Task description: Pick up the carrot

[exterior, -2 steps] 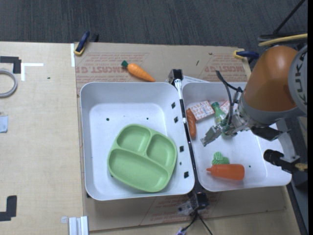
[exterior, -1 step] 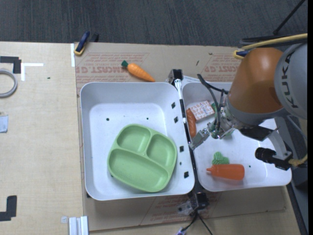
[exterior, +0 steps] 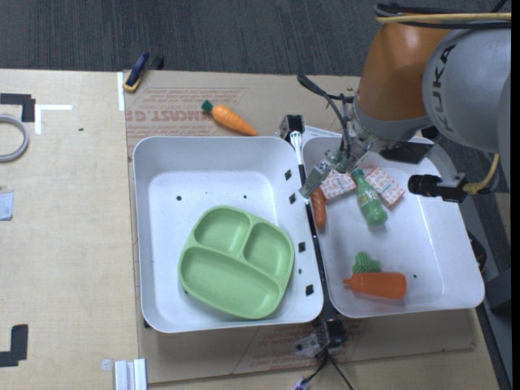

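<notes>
One carrot (exterior: 377,285), orange with a green leafy top, lies near the front wall of the right bin (exterior: 455,242). A second, smaller carrot (exterior: 231,119) rests on the cardboard behind the left bin, outside both bins. My gripper (exterior: 327,174) hangs low over the back left corner of the right bin, close to the divider between the bins. It sits above a small orange-brown sausage (exterior: 319,209) and beside pink-and-white wafer packets (exterior: 340,184). It is well behind the carrot in the bin, and nothing shows clearly in its grasp.
A green bottle (exterior: 370,203) lies in the right bin just right of my gripper. A light green divided plate (exterior: 236,262) fills much of the left bin (exterior: 162,177). A blue-and-yellow tool (exterior: 136,72) lies on the bench at the back left.
</notes>
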